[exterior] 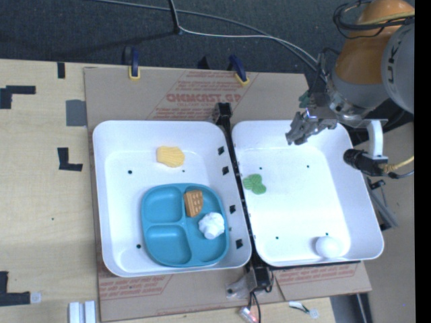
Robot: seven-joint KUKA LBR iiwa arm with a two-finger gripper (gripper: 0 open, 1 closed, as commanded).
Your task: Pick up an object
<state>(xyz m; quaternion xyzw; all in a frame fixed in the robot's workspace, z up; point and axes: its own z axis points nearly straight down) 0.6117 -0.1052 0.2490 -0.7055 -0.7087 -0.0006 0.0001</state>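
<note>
The table (pixel 40 200) has a pale wood-tone top marked with black tape pieces (pixel 66 159). A printed cardboard sheet (pixel 195 96) covers its center, fastened at the far edge by two blue-and-yellow clamps (pixel 134 64). Beyond the table lies dark carpet (pixel 81 19), crossed by a thin cable (pixel 222 29).
</note>
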